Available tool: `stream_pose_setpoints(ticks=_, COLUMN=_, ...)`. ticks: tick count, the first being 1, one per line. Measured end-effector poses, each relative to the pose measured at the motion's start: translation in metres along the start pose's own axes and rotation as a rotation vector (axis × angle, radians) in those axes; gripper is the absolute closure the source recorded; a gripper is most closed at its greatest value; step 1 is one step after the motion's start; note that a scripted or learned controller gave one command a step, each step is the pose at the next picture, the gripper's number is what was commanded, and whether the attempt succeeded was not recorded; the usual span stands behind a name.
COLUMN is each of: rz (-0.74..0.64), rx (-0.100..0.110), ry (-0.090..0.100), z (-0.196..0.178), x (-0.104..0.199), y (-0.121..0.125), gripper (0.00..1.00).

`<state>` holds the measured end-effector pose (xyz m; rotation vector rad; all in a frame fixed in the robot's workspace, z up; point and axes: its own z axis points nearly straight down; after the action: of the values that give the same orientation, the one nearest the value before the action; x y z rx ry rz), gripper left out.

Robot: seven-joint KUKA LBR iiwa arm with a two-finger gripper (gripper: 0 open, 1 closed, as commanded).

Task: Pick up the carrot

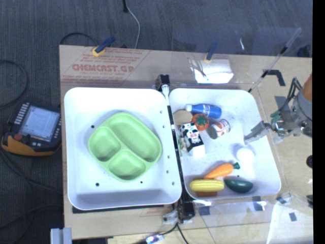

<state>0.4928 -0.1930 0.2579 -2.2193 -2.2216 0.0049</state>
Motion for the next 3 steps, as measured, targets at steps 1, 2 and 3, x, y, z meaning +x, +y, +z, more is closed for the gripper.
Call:
stream_pose_setpoints(ticks=1, rz=-0.003, rx=-0.013, ry=-0.001, z=0.167, x=0.012, y=-0.004, gripper=0.00)
stream_pose_setpoints(ticks=2, rz=-0.439, rx=-0.020, ry=-0.013, z=0.167, x=0.076, y=-0.003, gripper=0.00)
stream_pose_setpoints(ticks=3, rz=0.027, rx=-0.019, ry=0.003, z=0.167, x=0.043, y=-0.002, gripper=0.00)
